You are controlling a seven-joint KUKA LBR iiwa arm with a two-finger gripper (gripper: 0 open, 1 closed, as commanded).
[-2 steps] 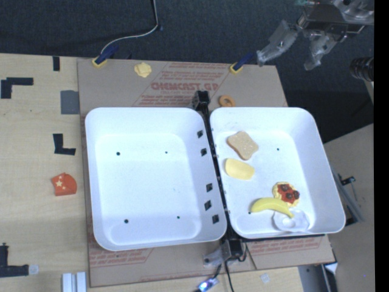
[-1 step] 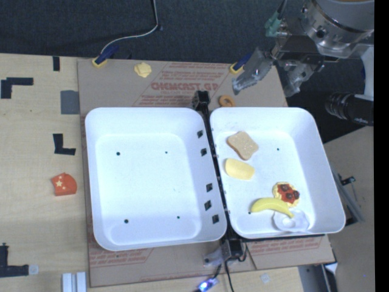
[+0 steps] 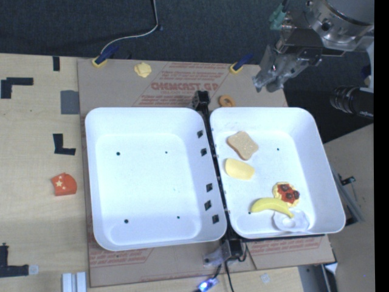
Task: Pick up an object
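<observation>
The worktop is light wood with a brown cardboard sheet under two white bins, and a dark curtain hangs behind. The left bin sits below and left of the end effector. I cannot tell how wide it is open; well below it, the right bin holds a toast slice, yellow piece, banana and pizza piece.

Yellow banana, tan bread, perhaps red-and-yellow pizza, white bins
</observation>
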